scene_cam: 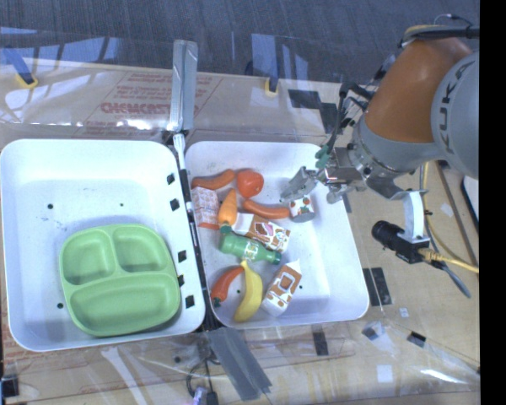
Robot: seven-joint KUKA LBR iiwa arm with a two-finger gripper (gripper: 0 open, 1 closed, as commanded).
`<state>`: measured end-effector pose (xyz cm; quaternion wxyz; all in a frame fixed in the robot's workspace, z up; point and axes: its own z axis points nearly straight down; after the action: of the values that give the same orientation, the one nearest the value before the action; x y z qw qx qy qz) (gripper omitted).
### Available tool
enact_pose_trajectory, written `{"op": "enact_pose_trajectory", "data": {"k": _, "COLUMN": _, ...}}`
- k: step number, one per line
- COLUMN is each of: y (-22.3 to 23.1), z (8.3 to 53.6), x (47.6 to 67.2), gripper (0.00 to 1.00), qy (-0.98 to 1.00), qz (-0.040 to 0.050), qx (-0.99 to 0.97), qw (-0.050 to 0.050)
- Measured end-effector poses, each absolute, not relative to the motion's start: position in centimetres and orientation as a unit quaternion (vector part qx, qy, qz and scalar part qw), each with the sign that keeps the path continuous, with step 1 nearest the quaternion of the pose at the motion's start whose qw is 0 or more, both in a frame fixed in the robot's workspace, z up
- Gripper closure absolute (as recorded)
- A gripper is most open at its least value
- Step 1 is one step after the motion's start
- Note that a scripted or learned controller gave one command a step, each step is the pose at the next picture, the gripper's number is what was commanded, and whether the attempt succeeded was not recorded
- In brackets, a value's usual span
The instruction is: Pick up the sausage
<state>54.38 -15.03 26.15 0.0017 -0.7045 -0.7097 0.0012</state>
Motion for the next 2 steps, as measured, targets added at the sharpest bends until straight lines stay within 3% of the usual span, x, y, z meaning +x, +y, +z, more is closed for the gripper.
{"op": "enact_pose_trajectory", "data": {"k": 1, "y": -15.9, "z": 25.7, "x": 55.9, "gripper": 0.0, "qy": -0.642, "qz": 0.0008, "qx": -0.767, "qw": 0.0}}
{"op": "enact_pose_trajectory", "data": {"k": 2, "y": -9.5, "z": 16.6, "x": 60.4, "gripper": 0.0, "qy": -0.654, "qz": 0.0026, "qx": -0.756, "qw": 0.002}}
